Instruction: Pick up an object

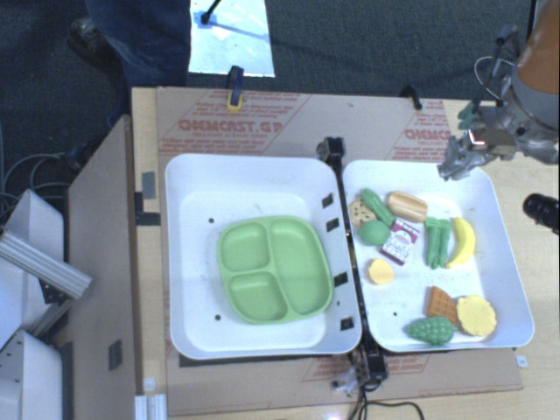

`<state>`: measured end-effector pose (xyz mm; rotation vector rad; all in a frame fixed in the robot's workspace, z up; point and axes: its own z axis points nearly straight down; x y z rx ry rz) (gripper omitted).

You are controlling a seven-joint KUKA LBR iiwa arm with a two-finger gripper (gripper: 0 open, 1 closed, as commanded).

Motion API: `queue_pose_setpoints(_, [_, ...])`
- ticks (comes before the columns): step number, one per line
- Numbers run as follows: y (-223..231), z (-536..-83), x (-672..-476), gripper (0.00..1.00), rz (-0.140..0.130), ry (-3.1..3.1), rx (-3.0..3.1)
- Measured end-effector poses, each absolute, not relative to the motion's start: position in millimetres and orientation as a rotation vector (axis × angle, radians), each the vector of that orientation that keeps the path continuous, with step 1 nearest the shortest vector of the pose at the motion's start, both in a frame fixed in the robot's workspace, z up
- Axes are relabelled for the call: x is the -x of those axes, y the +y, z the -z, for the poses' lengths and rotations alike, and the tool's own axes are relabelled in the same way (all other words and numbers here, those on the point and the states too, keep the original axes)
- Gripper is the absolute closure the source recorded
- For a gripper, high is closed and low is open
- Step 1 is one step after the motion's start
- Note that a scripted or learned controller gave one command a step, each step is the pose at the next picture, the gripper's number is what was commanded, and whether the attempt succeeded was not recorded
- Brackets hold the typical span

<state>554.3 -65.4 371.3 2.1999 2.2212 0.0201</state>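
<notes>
Green bumpy toy [431, 329] in right bin [503, 226] | gripper [457, 166] above far rim | jaw state unclear

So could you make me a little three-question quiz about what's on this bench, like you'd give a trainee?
1. True or false: the green divided plate lies in the left bin.
2. Which item lies right beside the banana in the right bin? A) green beans B) waffle C) cracker
3. Fill in: the gripper hangs over the right bin's far ____ corner.

Key: 1 true; 2 A; 3 right.
</notes>
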Motion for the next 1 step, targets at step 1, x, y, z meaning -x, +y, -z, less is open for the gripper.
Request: queue_pose_setpoints(1, [-113.4,-448.0,-528.0,1.0,-0.01,2.211,-2.216])
